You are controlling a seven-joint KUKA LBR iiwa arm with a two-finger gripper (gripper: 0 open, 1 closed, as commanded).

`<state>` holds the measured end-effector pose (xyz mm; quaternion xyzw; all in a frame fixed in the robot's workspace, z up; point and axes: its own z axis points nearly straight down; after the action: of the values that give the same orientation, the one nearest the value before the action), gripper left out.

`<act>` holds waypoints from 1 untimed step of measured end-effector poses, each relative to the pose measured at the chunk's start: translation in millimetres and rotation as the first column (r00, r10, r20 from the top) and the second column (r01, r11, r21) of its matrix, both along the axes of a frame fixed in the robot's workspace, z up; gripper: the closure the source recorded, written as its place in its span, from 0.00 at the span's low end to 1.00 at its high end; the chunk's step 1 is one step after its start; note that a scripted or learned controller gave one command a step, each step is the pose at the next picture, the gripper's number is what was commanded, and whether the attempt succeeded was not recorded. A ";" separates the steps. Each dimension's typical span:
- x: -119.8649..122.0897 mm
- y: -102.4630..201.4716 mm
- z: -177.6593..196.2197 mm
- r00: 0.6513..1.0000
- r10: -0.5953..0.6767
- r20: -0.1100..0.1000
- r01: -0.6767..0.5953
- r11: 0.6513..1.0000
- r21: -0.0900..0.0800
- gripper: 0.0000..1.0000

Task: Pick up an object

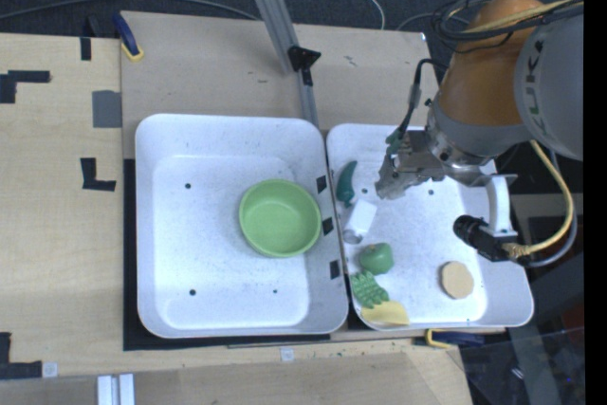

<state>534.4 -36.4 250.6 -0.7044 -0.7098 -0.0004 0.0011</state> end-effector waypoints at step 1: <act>4.3 63.9 -6.5 1.000 0.001 -0.001 -0.001 1.000 -0.001 1.00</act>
<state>538.7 27.5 244.1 -0.7042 -0.7100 0.0004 0.0011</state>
